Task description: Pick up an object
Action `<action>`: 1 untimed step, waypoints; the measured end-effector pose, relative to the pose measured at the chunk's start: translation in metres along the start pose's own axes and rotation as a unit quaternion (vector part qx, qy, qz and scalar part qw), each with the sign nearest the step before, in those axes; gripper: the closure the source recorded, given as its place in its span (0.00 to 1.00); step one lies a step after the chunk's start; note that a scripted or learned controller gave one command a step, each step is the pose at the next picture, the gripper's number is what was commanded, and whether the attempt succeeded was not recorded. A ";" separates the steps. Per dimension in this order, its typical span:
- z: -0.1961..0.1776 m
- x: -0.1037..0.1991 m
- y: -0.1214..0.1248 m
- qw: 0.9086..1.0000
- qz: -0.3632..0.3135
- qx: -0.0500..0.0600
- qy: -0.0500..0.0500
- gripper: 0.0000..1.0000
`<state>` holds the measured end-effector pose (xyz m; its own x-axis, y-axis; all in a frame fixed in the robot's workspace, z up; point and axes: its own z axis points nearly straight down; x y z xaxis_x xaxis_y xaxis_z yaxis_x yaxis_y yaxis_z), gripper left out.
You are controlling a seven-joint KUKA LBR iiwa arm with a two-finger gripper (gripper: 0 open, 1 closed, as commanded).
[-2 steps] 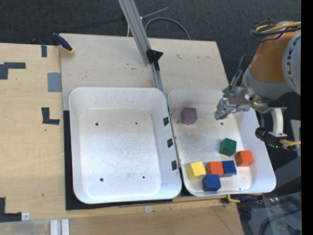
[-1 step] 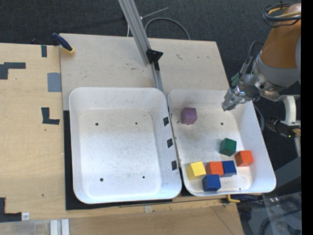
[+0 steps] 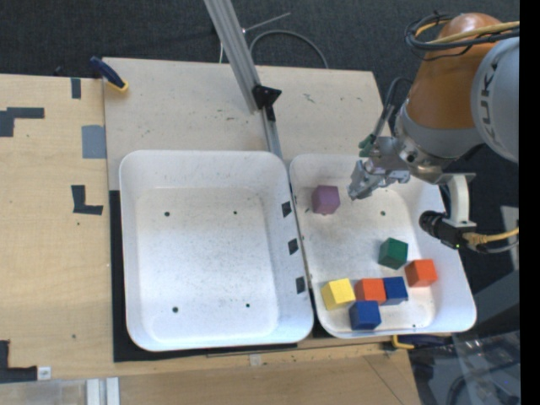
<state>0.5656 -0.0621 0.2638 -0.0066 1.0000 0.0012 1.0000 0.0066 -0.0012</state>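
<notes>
The arm (image 3: 460, 83) comes in from the right, grey with its orange band bulging above the wrist, and its gripper (image 3: 364, 184) hangs over the upper part of the right bin (image 3: 451, 310). I can't tell how the jaws stand; from here the tip is a dark cluster of metal, and nothing shows between them.

Just left of the gripper tip sits a purple block (image 3: 326, 199), near the bin's upper left corner, close to the gripper but apart from it as far as I can see.

The other blocks lie lower in the same bin. A green cube (image 3: 393, 252) sits alone toward the right wall, with an orange cube (image 3: 421, 272) just below and right of it. Along the bottom runs a row: a yellow cube (image 3: 339, 292), then a second orange one (image 3: 369, 290), then a blue cube (image 3: 395, 289), the last two touching. Another blue cube (image 3: 364, 315) sits just below that row.

The left bin (image 3: 135, 175) lies beside the right one, their rims meeting in the middle. A slanted metal rail (image 3: 232, 36) crosses the bench (image 3: 51, 226) above the bins.
</notes>
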 end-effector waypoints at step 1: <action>0.016 0.058 -0.010 1.000 0.000 0.001 0.000 1.00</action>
<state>0.5553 -0.0038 0.2483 -0.0070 1.0000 0.0012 1.0000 0.0070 -0.0025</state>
